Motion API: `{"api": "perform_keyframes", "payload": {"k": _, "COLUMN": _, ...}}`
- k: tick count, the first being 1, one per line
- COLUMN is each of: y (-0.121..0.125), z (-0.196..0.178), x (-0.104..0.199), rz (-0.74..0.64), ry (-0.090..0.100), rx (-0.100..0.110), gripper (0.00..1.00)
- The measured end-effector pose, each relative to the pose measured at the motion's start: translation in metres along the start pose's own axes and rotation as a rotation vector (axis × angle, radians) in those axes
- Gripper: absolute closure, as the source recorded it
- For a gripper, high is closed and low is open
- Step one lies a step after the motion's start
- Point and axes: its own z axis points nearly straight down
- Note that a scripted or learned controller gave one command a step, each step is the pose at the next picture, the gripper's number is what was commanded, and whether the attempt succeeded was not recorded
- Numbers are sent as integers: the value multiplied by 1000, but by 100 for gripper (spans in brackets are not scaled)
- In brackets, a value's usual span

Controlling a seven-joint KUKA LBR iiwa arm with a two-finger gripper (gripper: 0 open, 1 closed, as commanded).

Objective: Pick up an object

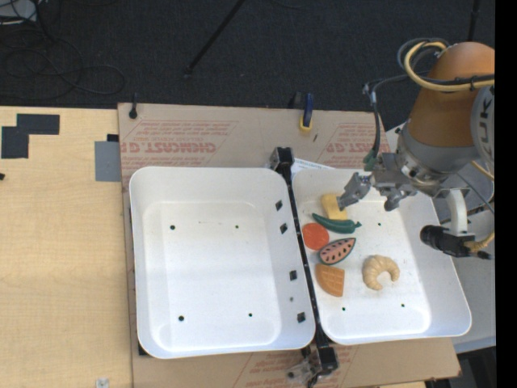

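Camera view: two white bins stand side by side on the surface. The right bin (436, 314) carries all the items, clustered along its left wall. The left bin (153, 217) lies beyond the divider.

The end effector (374, 190) hangs over the far half of the right bin, its two fingers spread apart with nothing between them. One fingertip (353, 191) sits just beside the yellow block (331, 206), which lies near the far left corner of the bin.

The nearest candidates lie to the left of and nearer the front edge than the end effector. The green pepper (336, 223) lies touching the yellow block, its long axis running roughly across the bin, left to right. Further toward the front edge are the tomato (314, 236), the watermelon slice (337, 251), the orange wedge (330, 280) and the croissant (380, 271).

Judgement: the yellow block is the closest target; a short shift toward the left wall and a descent would straddle it. The croissant stands apart from the others and offers the least crowded grasp.
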Motion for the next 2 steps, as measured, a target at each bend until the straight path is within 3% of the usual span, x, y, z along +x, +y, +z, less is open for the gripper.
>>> {"api": "perform_keyframes", "payload": {"k": 1, "y": 2, "z": 146, "x": 2, "rz": -1, "ry": 1, "rx": 9, "gripper": 0}}
{"api": "perform_keyframes", "payload": {"k": 2, "y": -31, "z": 152, "x": -36, "rz": 3, "ry": 0, "rx": 1, "gripper": 0}}
